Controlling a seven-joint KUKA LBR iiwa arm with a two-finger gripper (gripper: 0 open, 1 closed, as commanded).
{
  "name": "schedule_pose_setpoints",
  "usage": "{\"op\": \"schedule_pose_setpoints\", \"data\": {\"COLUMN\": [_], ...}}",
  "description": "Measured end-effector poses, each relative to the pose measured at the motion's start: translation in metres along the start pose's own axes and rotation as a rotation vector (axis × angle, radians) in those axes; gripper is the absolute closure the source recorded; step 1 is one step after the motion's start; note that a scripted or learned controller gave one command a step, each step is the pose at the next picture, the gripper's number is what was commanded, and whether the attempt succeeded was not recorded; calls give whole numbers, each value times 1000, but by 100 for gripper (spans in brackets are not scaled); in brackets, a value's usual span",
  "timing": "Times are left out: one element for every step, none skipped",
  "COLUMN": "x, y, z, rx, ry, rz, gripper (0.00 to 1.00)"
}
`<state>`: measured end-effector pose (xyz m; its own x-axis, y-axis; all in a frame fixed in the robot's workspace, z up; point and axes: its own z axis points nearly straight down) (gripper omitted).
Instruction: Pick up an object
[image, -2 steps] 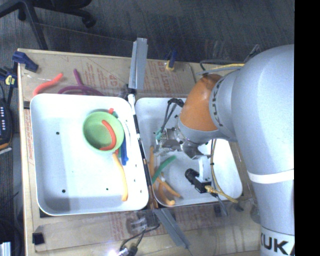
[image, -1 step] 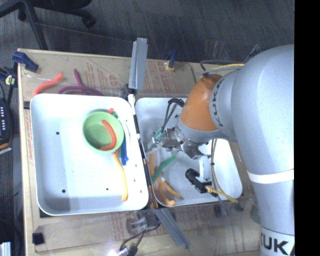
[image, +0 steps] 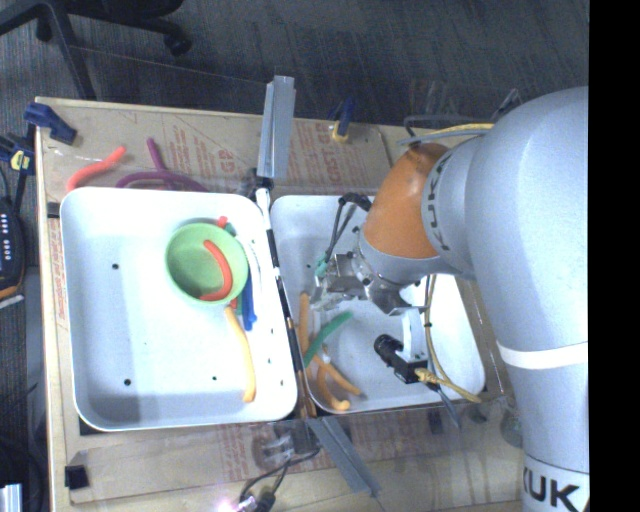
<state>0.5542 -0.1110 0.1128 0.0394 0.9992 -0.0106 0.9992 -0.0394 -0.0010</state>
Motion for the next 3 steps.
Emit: {"op": "schedule_pose_setpoints", "data": {"x": [0, -30, -27], "y": [0, -33, -32], "z": [0, 20, 11], "rx": [0, -1, 3], "ry": [0, 13, 20], "rz": [0, -145, -154], "gripper": [0, 0, 100]}}
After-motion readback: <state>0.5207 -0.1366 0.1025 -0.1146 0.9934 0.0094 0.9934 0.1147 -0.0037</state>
